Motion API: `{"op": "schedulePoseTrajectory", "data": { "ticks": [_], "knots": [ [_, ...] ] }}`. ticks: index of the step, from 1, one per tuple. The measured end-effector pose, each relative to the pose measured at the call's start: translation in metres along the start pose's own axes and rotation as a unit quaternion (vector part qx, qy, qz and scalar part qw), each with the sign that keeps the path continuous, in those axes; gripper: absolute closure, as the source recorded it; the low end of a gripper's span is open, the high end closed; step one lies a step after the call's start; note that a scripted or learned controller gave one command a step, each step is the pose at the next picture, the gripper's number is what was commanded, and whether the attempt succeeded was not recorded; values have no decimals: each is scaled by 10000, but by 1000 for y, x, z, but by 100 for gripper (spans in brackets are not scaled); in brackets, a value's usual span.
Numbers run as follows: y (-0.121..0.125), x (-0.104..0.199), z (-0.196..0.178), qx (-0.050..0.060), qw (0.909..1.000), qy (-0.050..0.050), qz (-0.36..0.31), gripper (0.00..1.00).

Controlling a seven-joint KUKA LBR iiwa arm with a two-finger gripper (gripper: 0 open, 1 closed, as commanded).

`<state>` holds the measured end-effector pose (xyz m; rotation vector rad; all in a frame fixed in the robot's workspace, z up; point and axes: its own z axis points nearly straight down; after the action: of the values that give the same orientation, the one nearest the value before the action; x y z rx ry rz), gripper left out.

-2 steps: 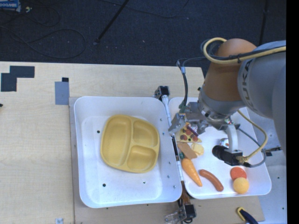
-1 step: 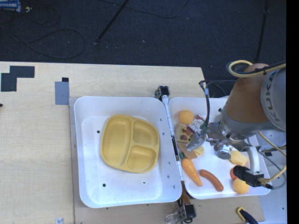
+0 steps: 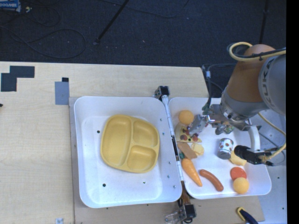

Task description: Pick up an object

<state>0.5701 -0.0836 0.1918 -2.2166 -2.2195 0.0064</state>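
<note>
Bench [image 3: 32, 139] of pale wood, two white bins side by side, dark floor with cables beyond.

Left bin [image 3: 86, 171] carries a yellow divided plate [image 3: 129, 143]. Right bin [image 3: 254, 188] carries the objects to pick: an orange ball [image 3: 186, 116], a carrot [image 3: 191, 171], a sausage [image 3: 211, 179], a small can [image 3: 225, 148], a red-and-yellow fruit pair [image 3: 239, 179]. Hand [image 3: 198, 123] sits low over this bin, just beside the orange ball; its opening cannot be told. Grey patches [image 3: 61, 92] mark the bench at far left.
</note>
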Motion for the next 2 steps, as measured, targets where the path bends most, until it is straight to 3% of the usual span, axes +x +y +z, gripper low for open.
{"op": "schedulePoseTrajectory", "data": {
  "ticks": [1,2],
  "knots": [
    [66,7,-10,-6,10000,-3,-1,0],
    [75,-2,95,-24,10000,-6,1,0]
  ]
}}
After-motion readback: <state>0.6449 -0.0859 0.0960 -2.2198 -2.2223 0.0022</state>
